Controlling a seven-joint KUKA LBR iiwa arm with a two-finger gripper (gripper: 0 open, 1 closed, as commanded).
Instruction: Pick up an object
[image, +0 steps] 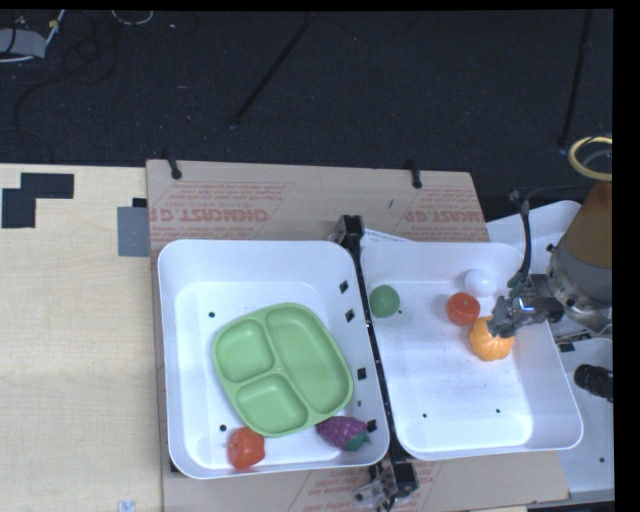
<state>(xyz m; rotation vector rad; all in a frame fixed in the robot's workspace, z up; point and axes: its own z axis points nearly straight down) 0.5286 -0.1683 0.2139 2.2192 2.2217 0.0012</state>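
Orange toy fruit (491, 342) partly behind the gripper (503, 322), finger state unclear.

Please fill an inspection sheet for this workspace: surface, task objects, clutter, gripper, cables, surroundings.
Surface: two white bins, left bin and right bin, on cardboard.
Task objects: right bin holds green ball, red ball, white ball, orange fruit. Left bin holds green divided plate, red fruit, purple grapes.
Clutter: nothing seen.
Gripper: gripper low at the orange fruit; grasp unclear.
Cables: black cable by the arm.
Surroundings: wooden bench, dark floor.
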